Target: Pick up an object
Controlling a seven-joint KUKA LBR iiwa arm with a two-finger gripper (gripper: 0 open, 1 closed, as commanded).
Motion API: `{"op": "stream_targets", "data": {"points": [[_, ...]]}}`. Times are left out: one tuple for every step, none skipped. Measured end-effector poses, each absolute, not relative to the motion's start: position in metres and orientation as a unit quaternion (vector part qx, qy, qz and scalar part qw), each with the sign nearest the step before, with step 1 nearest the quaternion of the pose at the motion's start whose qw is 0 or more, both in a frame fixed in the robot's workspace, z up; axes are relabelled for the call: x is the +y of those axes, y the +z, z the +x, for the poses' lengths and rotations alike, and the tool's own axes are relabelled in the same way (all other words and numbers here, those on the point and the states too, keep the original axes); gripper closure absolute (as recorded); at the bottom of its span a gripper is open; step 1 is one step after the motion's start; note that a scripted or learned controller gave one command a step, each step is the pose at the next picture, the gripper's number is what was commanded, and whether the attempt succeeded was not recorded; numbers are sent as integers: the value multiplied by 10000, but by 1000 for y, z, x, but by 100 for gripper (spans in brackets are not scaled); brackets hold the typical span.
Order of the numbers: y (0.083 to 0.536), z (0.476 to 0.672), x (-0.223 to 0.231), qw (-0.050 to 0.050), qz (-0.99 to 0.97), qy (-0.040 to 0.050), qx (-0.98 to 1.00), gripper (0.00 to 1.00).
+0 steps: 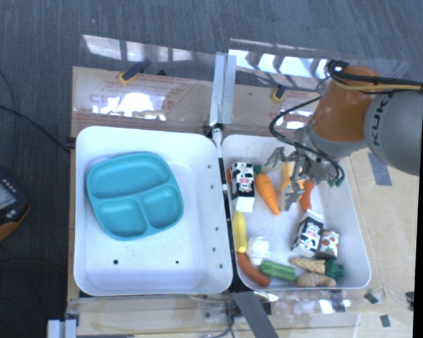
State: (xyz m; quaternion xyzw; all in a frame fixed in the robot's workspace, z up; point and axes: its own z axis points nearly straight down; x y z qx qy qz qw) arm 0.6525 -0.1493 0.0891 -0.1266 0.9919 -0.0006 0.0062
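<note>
My gripper (286, 178) hangs low in the upper part of the right bin (356, 236), below the orange wrist band. It is open, one finger near the bin's back wall and the other pointing down between two orange pieces. A carrot (268, 192) lies just left of it, and a second orange piece (306, 196) lies just right. A small yellow piece (288, 170) shows in the gap between the fingers; I cannot tell whether they touch it. A cow-print carton (243, 178) stands further left.
The right bin also holds a yellow corn-like piece (241, 230), a red sausage (253, 270), a green cucumber (279, 270), a second cow-print carton (308, 234), a red-white box (328, 243) and tan peanut shapes (311, 265). A blue divided plate (134, 194) lies in the left bin (157, 268).
</note>
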Motion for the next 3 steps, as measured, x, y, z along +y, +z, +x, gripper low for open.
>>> {"op": "stream_targets", "data": {"points": [[102,655,-148,100,-1259,-6,9920,100],[225,670,-127,37,-408,5,9992,100],[224,670,-127,30,-407,9,9992,0]]}}
